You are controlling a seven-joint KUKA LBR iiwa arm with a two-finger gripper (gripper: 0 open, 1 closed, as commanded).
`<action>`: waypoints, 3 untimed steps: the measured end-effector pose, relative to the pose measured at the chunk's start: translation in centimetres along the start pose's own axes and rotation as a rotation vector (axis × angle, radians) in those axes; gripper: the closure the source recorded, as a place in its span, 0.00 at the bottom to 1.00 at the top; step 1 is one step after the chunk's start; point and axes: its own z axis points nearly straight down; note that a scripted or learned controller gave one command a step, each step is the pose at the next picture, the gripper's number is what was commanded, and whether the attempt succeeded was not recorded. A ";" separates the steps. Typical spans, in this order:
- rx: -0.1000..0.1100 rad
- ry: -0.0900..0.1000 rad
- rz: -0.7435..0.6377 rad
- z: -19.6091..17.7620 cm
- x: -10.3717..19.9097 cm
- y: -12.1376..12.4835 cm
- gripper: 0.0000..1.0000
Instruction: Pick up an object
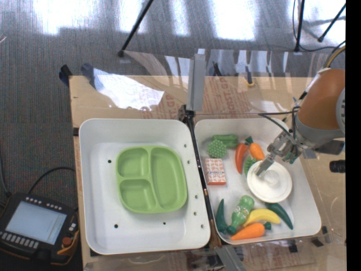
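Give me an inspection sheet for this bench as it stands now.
Surface: wooden bench bearing left bin and right bin.
Job's things: in right bin, white plate, orange carrot, banana, small red box.
Clutter: green divided tray in left bin; crumpled plastic on bench.
Grippers: gripper low over plate's left rim; nothing seen between its fingers.
Cables: black cables beside arm.
Surroundings: teach pendant, tripod legs.

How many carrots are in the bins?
2, both in the right bin. One carrot lies near the top, beside a red pepper; the other lies at the bottom edge, under the banana. More could be hidden beneath the gripper.
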 end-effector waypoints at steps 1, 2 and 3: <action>0.002 0.002 0.077 0.8 -0.3 4.2 0.00; 0.008 0.004 0.280 1.3 3.0 7.0 0.00; 0.013 0.007 0.421 1.6 4.6 11.1 0.00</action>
